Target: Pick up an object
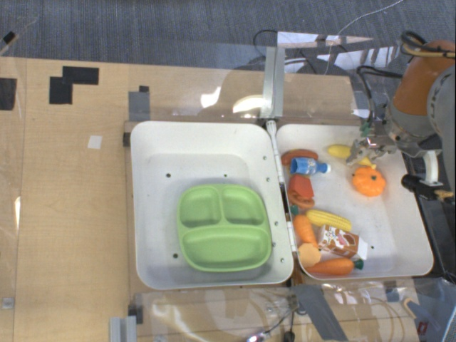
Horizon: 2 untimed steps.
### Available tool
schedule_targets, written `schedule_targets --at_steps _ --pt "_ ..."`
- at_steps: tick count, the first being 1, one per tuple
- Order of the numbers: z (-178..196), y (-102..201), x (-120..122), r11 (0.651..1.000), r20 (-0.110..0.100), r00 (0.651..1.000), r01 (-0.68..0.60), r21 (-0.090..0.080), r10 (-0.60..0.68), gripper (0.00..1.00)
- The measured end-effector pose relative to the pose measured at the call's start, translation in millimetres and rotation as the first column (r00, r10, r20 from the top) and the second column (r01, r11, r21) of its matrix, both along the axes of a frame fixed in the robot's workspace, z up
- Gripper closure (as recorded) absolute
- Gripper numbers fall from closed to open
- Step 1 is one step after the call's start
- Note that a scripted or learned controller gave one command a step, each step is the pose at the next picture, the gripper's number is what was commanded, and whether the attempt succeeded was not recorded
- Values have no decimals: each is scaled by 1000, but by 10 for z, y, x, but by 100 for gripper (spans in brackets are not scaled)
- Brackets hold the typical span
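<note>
My gripper (364, 152) hangs over the back of the right bin (410, 241), coming in from the right under the orange band of the arm (420, 84). Just in front of it and below lies a small orange pumpkin (370, 182). A yellow piece (339, 150) lies close on the gripper's left. Along the bin's left side lie a blue bottle (310, 166), a red toy (301, 189), a yellow banana-like piece (328, 219), two carrots (304, 228) (330, 266) and a small carton (341, 243).
The left bin (157, 162) holds a green divided plate (224, 226). A metal divider (273, 91) runs between the two bins at the back. Cables (377, 63) trail behind the right bin near the arm.
</note>
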<state>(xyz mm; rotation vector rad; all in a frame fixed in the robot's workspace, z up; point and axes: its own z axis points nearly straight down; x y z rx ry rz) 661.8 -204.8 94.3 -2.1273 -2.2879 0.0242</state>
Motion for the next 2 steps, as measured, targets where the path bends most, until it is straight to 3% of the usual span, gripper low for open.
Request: schedule_targets --at_steps 1,2 --pt "-97 152 43 978 11 978 -207 1 207 100" --pt "1162 994 -278 1000 32 999 -30 -1 30 100"
